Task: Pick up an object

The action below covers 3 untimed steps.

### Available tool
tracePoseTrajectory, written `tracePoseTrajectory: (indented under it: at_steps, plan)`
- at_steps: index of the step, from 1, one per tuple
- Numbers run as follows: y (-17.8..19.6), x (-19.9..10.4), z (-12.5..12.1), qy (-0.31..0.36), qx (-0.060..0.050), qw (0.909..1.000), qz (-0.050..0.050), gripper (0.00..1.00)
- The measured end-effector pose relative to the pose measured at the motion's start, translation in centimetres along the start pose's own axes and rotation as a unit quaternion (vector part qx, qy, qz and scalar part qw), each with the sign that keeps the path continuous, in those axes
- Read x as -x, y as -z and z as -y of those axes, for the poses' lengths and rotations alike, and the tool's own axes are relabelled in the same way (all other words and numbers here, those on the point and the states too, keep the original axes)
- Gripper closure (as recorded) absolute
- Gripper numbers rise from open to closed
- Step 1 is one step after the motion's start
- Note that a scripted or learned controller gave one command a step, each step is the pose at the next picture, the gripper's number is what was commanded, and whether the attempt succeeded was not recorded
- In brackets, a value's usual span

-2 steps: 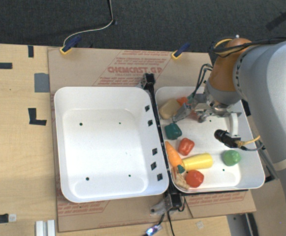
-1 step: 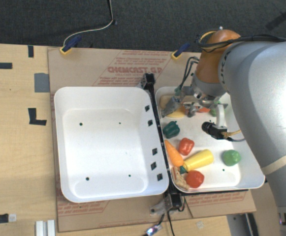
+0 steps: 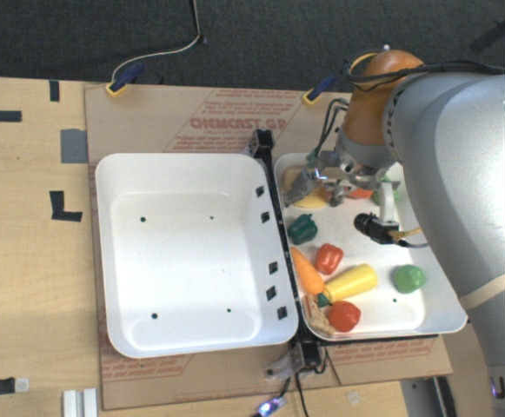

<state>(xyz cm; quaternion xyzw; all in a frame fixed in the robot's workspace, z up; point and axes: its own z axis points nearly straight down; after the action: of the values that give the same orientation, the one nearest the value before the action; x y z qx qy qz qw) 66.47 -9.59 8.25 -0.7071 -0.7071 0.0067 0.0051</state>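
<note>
My gripper (image 3: 319,183) hangs low over the far left corner of the right bin (image 3: 439,315), under the orange wrist band. A pale yellow object (image 3: 314,201) lies right beneath it, partly hidden by it. Just in front of that sits a dark green pepper (image 3: 302,228). Nearer the front are a red pepper (image 3: 328,257), an orange carrot (image 3: 307,271), a yellow corn cob (image 3: 351,282), a red tomato (image 3: 343,317) and a green lime (image 3: 408,277). I see nothing lifted off the bin floor.
The left bin (image 3: 113,233) stands beside the right one, a black divider (image 3: 274,233) between them. A small orange-red piece (image 3: 362,195) lies near the wrist. The grey arm covers the right bin's far right side.
</note>
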Motion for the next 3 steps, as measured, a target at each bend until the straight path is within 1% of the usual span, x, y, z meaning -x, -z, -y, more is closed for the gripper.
tracePoseTrajectory:
  at_steps: [1, 2, 3]
  plan:
    - [0.1, 5.1, 1.4, -0.001, 0.007, 1.0000, 0.000, 0.00]
    - [0.3, 10.8, 1.8, 0.003, 0.004, 1.0000, -0.006, 0.00]
    - [0.0, 9.7, 0.4, -0.003, -0.013, 0.9999, -0.002, 0.00]
